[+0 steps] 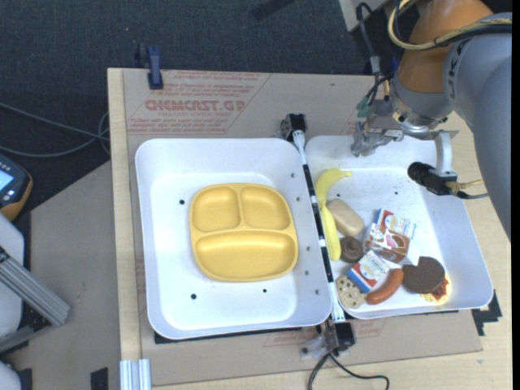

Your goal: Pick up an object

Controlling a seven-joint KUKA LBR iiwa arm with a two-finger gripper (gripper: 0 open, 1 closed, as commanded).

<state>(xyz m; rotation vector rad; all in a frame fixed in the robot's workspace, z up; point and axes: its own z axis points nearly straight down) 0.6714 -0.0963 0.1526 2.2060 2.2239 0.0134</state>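
1. Your tool (pixel 372 139) hangs over the far end of the right bin (pixel 475 254), near its back rim, and grips nothing; whether its fingers are spread or closed you cannot tell from this slant.
2. The task names no one object, so anything in the right bin will serve. All the pickable things lie toward that bin's near half: a yellow banana (pixel 327 187) closest to the tool, then a tan bread roll (pixel 345 217), a red-and-white packet (pixel 392 231), a smaller packet (pixel 370 268), a sausage (pixel 385 286), a dark patty (pixel 423 275) and a cookie (pixel 351 296).
3. You are, by the look of it, at the approach step: nothing has been grasped, and the tool sits apart from the pile.
4. The next move calls for choosing one target, bringing the tool over it and lowering squarely. The banana looks the easiest, since its far tip lies free of the rest.
5. Mind the crowding. The roll touches the banana's near part, and the packets, sausage, cookie and patty lie pressed together, so a descent there could nudge neighbours or catch two things.
6. The banana lies just beside the divider where the two bins meet; a finger could strike that rim.
7. A black cable piece (pixel 431 177) on the arm's side juts over the right bin, near the packets.
8. The left bin (pixel 162 242) holds a yellow divided plate (pixel 242 232), well apart from the work. A blue clamp (pixel 152 65) sits at the tabletop (pixel 122 218) far edge.
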